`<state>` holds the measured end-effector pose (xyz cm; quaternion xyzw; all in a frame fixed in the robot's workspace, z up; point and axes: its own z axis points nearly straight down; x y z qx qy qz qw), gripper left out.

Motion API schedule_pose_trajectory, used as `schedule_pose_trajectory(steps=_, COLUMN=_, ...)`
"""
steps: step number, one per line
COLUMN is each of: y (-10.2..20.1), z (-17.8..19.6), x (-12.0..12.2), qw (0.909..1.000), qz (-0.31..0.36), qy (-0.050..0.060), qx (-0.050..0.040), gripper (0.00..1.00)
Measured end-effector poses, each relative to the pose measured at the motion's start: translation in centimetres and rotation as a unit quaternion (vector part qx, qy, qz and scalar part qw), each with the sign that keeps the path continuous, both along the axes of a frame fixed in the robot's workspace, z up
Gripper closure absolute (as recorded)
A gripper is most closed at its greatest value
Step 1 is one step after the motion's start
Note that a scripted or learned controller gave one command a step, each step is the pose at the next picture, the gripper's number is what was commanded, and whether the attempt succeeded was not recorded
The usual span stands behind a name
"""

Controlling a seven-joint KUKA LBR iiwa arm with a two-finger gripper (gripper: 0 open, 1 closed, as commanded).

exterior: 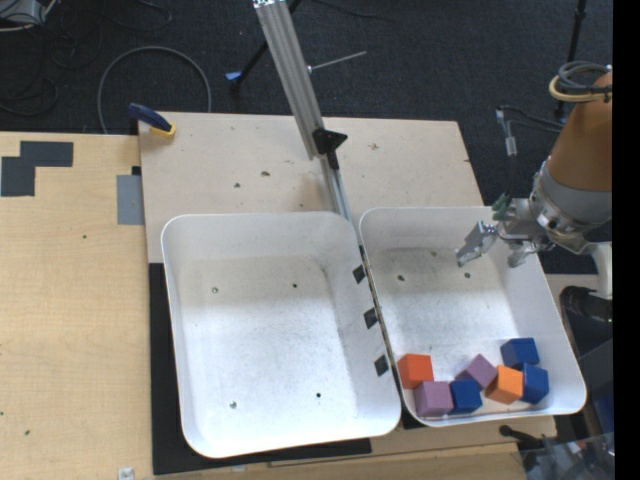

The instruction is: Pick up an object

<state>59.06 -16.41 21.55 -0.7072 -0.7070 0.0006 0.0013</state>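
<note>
Here, gripper [497,247] parted, holding nothing, well apart from blocks [478,378] below.

the arm [583,158] is cut off at the right edge.

Gripper [496,249] over right bin [440,238] — blocks [470,380] apart

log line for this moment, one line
arm: over right bin far end | gripper: open, holds nothing | blocks: clustered at right bin near edge | left bin: untouched | pick: not yet done
</note>
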Motion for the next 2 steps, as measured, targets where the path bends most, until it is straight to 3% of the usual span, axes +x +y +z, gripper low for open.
schedule_pose_trajectory(steps=1, y=6.5, z=4.5, x=-3.6, qw=1.0, qz=0.003, qy=-0.001, qx=0.0013, gripper=0.0)
schedule_pose_trajectory(steps=2, y=10.8, z=8.0, x=-7.1, qw=1.0, qz=0.002, qy=-0.001, qx=0.0009, gripper=0.0)
